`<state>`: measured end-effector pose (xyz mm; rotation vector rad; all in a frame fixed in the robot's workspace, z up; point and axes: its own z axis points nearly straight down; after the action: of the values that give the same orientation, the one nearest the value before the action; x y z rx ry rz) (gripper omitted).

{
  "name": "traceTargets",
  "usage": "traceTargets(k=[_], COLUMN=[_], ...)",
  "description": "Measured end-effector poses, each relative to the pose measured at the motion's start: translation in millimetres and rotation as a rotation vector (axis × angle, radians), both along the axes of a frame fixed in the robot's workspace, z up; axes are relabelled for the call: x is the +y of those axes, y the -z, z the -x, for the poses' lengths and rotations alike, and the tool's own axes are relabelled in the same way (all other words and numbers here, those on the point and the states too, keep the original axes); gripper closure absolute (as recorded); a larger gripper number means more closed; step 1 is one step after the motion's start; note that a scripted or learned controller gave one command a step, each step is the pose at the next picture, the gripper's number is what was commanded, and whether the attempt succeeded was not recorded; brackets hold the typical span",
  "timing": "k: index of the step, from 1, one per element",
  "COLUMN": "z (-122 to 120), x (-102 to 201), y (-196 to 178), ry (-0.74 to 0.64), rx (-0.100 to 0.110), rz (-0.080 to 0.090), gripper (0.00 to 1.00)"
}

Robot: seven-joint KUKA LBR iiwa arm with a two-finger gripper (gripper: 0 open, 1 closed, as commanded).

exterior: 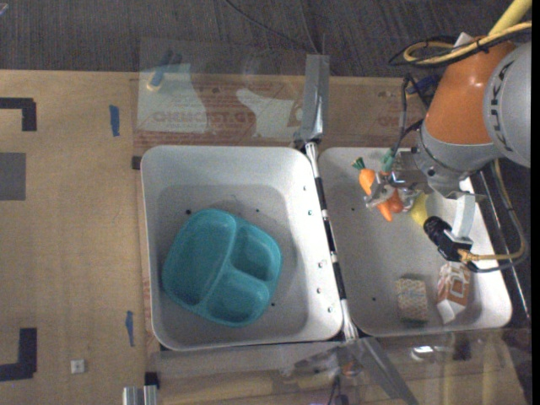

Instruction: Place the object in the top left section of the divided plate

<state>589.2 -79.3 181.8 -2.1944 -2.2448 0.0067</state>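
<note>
teal plate: a teal divided plate [221,266] lies in the left white bin [169,184], lower left of centre in the frame, turned at a slant; its sections look bare.
target section: one large section and two smaller ones can be made out; because of the slant, which one counts as top left is a judgement, most likely the one toward the upper left of the frame.
right bin: the right white bin [371,294] holds the loose things, right of centre in the frame.
object: a small orange carrot toy with green leaves [366,178] sits near the upper middle of the right bin, with a second orange piece [388,206] just beside it and lower.
gripper: the gripper [393,184] is right over the carrot toys, beneath the grey arm with its orange band [462,91] at the upper right of the frame.
pincer state: cannot tell; the fingertips blur into the toys, so whether anything is pinched is unclear.
other things: a yellow piece [419,209] beside the gripper, a patterned block [412,298] and a small carton [453,289] at the lower right.
progress: early, by my judgement; no object is on the plate.
left to do: secure the object, lift it, carry it across to the left bin, set it in the top left section.
</note>
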Motion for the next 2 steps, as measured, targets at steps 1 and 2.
traceTargets(k=[1,2], z=[-27,33], x=[109,171], y=[0,0], ry=[0.067,-0.09], rx=[-0.002,0.003], rz=[0.0,-0.001], gripper=[1.0,1.0])
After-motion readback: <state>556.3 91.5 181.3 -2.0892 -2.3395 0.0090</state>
